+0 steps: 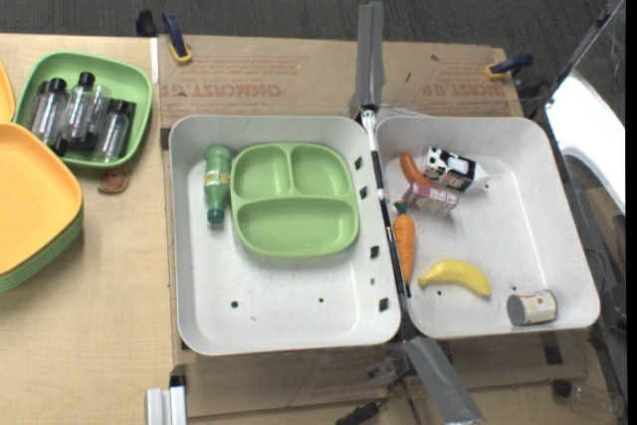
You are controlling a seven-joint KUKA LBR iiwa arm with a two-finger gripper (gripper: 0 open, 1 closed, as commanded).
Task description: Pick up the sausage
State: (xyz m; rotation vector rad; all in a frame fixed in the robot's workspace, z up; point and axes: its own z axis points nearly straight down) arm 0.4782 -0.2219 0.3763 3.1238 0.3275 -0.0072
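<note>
There are two white bins side by side on the bench, and the right bin (557, 214) is on the side the arm reaches in from. I cannot tell how far open the gripper is, or if it has hold of anything. The sausage (410, 165) lies in the right bin, near the back and close to the wall between the bins. It is reddish and lies at a slant. Its lower end touches a small pink box (430, 200), which may cover a bit of it. Just beside the sausage, on the arm's side, is a little black and white carton (453, 169). In front of the pink box a carrot (403, 244) lies along the middle wall. A yellow banana (456, 276) is near the front of this bin. A small can (530, 308) lies on its side in the front corner nearest the arm. The left bin (279, 314) is farther from the arm. It has a green plate (295, 198) with three parts. A green bottle (216, 182) lies just beside the plate, on its far side from the arm. Past that bin, on the bench, sit a green tray (129, 85) with small dark-capped bottles (80, 109) and a stack of orange plates (35, 204).
</note>
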